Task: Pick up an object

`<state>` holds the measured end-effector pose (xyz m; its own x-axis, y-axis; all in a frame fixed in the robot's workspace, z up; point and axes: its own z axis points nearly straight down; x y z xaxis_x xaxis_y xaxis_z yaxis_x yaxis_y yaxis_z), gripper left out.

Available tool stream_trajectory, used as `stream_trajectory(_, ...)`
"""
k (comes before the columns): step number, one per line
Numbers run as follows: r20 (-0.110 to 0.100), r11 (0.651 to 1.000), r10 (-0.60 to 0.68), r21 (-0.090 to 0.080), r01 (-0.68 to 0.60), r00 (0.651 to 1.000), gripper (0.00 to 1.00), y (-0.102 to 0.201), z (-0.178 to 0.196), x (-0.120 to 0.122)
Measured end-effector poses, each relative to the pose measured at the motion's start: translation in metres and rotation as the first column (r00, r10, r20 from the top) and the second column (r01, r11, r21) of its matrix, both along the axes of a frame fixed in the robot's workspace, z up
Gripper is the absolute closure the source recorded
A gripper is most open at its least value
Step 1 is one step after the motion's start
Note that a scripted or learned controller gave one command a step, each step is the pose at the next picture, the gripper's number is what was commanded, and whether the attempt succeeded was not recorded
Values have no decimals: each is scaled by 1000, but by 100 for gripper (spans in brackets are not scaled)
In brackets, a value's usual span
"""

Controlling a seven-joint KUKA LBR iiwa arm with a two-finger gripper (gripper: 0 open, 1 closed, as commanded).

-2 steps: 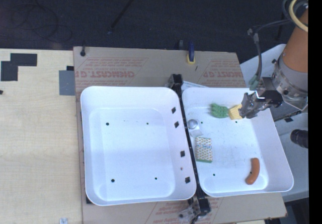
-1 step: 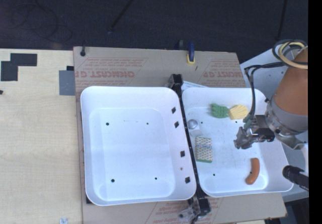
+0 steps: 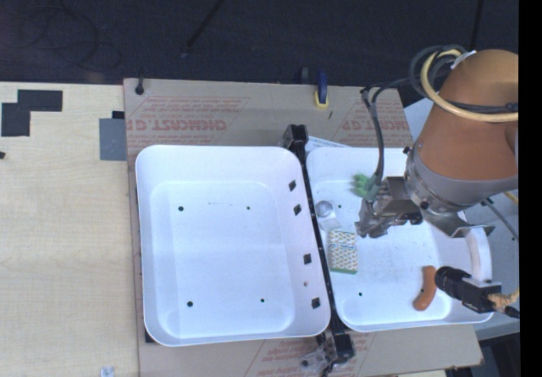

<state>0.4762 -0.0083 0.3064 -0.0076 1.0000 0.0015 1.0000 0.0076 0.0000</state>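
The hand (image 3: 371, 227) hangs low in the right bin (image 3: 385, 307); whether its fingers are spread or closed cannot be told. Just below-left of it lies a flat patterned green-and-white packet (image 3: 343, 251). A crumpled green item (image 3: 365, 185) sits just above it, a small round grey piece (image 3: 323, 209) to its left, and a smooth orange sausage-shaped object (image 3: 424, 288) lower right. The left bin (image 3: 161, 172) is glossy white plastic on the pale wooden tabletop (image 3: 59, 231).

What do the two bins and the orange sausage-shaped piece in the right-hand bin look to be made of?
Bins: likely thin moulded plastic, glossy white, with rounded corners and sheen. Orange piece: probably smooth plastic or rubber, evenly coloured; too small to be sure.
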Motion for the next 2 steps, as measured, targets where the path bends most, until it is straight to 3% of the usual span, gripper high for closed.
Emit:
stream_trajectory(1,2,1000,-1,0,1,1000,100,52,56,0)
stream_trajectory(2,-5,1000,-18,-4,18,1000,100,-65,26,13)
